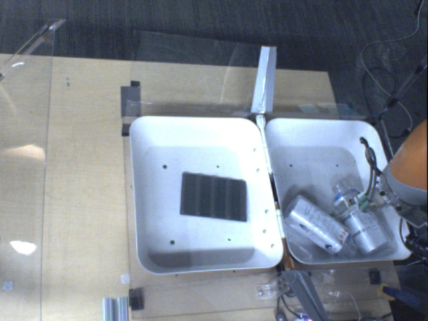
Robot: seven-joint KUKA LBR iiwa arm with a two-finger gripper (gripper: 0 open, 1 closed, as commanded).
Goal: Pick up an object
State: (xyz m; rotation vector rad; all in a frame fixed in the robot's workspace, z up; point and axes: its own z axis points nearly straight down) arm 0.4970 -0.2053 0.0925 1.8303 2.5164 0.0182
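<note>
A dark ribbed rectangular pad [214,196] lies flat in the middle of the left bin [154,139]. In the right bin [314,139] a silvery, crinkled packet [314,223] rests near the front wall. The arm, grey with its orange band [411,159], comes in from the right and bends down into the right bin's front right corner. Its gripper [349,209] is low in the bin, right beside the packet's right end, with shiny metal parts around it. Whether it touches the packet is unclear.
A grey post [265,79] rises at the back where the two bins meet. Cables [391,79] hang at the far right. A clear plastic sheet [27,146] covers the bench's left side. Clamps and wires [301,296] sit at the front edge.
</note>
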